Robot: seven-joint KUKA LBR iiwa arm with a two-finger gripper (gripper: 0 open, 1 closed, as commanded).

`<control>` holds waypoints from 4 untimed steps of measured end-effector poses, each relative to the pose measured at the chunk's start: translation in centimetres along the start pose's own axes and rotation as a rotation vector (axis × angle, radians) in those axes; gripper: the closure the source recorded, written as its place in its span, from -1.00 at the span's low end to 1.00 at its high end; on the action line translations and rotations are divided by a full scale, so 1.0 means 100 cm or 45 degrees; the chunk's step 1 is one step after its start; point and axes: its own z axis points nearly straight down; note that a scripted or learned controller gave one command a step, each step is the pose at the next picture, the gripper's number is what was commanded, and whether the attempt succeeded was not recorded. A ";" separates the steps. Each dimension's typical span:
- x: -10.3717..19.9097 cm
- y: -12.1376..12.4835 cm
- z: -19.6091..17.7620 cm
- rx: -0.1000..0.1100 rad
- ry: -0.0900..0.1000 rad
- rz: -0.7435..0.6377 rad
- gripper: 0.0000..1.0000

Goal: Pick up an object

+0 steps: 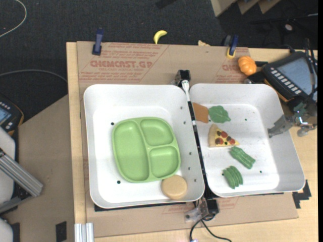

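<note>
A brown cardboard sheet (126, 64) printed with red lettering covers the worktop (45, 135) beneath both bins. Two blue clamps pin its far edge, one (98, 42) at the left and one (232, 45) toward the right. A small yellow banana-shaped piece (160, 35) lies just beyond that edge on the dark carpet (75, 14). An orange rounded thing (247, 64) rests near the right clamp, beside a dark handheld pendant (292, 77) with rows of buttons. A white cable (15, 6) loops across the carpet at upper left.
</note>
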 end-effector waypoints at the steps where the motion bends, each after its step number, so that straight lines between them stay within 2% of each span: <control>1: 0.051 -0.017 0.143 0.017 0.009 -0.003 -1.00; 2: 0.047 -0.014 0.125 -0.003 -0.001 0.002 1.00; 3: 0.062 -0.013 0.054 -0.009 -0.002 -0.004 1.00; 4: 0.062 -0.014 0.058 -0.001 0.000 0.000 -1.00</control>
